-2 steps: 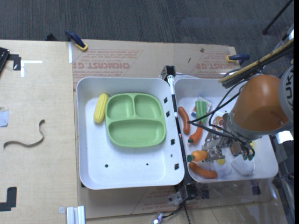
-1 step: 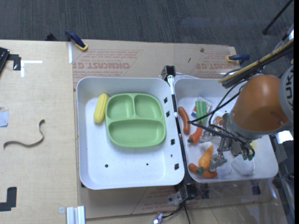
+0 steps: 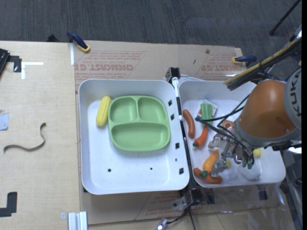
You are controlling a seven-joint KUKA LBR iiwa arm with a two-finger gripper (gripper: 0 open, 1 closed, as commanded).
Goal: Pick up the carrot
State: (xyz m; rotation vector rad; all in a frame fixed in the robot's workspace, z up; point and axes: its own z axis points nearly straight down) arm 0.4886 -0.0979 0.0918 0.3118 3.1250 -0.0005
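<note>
The carrot (image 3: 210, 160), short and orange, lies in the near part of the right bin (image 3: 273, 174). My gripper (image 3: 229, 161) hangs low over that bin, just right of the carrot, at the end of the grey arm with the orange band (image 3: 266, 110). Its metal tip is close beside the carrot's right edge, and I cannot tell whether the two touch. Nothing is visibly lifted off the bin floor.
Around the carrot lie a red-orange pepper (image 3: 202, 136), a sausage (image 3: 188, 122), a green item (image 3: 206, 110) and a red-and-green piece (image 3: 207, 176). The left bin (image 3: 129, 176) holds a green divided plate (image 3: 139, 122) and a corn cob (image 3: 102, 110).
</note>
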